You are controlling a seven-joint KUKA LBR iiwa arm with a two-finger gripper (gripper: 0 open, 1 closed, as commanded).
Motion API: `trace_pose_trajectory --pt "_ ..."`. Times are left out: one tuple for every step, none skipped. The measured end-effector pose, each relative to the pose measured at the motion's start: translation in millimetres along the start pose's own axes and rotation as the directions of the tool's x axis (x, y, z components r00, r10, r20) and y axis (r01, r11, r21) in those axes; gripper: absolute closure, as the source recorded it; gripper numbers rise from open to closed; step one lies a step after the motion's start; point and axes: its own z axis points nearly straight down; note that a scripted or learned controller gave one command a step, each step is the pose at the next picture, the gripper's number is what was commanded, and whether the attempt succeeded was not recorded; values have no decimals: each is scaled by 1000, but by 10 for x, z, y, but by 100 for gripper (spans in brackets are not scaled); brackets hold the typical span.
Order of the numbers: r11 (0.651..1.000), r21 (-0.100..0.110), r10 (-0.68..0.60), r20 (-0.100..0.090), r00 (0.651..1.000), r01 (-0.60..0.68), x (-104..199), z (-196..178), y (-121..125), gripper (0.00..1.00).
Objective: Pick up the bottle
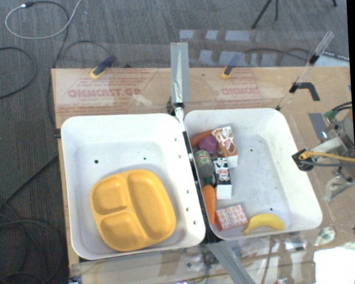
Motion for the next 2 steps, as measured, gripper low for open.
trace_pose_trajectory --pt "995 -5 -99 -2 995 99 -3 -1825 8 0" --pt "995 -5 -101 4 995 101 3 -1906 6 100"
